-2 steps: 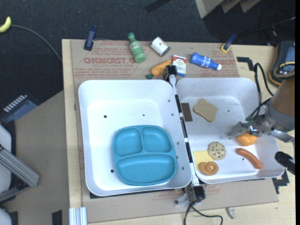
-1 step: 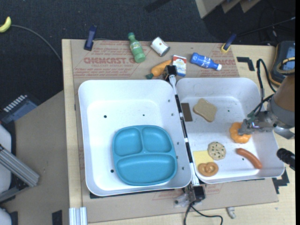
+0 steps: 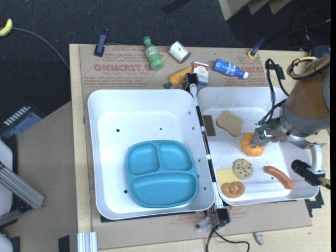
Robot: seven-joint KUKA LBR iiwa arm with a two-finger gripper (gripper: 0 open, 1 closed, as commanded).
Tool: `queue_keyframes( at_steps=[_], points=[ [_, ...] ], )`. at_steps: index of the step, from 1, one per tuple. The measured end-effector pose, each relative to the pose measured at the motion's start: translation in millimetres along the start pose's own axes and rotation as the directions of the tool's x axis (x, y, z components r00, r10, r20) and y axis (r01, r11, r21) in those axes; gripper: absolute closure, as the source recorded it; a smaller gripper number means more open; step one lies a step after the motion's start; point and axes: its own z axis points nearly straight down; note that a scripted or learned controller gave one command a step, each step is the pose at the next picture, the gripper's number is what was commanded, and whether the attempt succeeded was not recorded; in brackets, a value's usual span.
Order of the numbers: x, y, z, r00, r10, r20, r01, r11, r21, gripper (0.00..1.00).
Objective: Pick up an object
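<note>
In the right bin (image 3: pixel 273 101) lie a tan bread slice (image 3: pixel 230 122), an orange fruit-like toy (image 3: pixel 252 145), a round cookie (image 3: pixel 242 168), a yellow cheese square (image 3: pixel 226 176), a pretzel (image 3: pixel 233 189) and a red sausage (image 3: pixel 279 176). My gripper (image 3: pixel 260 137) reaches in from the right and hangs right over the orange toy, its tip at the toy's upper right side. The fingers blend into the toy and the arm's shadow.
The left bin (image 3: pixel 105 114) holds a blue three-part plate (image 3: pixel 160 173). Behind the bins on the bench lie a green bottle (image 3: pixel 153 54), a white can (image 3: pixel 179 52), a blue bottle (image 3: pixel 230 69), a small carton (image 3: pixel 200 72) and an orange toy (image 3: pixel 179 77). A black cable (image 3: pixel 272 88) loops above the right bin.
</note>
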Motion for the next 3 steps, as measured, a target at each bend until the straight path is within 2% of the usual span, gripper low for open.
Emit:
queue_keyframes(
  at_steps=[1, 2, 3],
  points=[
    [1, -3, 4, 1.0, 0.0, -0.004, 0.0, 1.0, 0.012, 0.0],
    [38, -38, 32, 1.0, 0.0, -0.007, 0.0, 1.0, 0.016, 0.0],
    [38, -37, 22, 1.0, 0.001, -0.006, -0.001, 1.0, 0.013, 1.0]
  ],
)
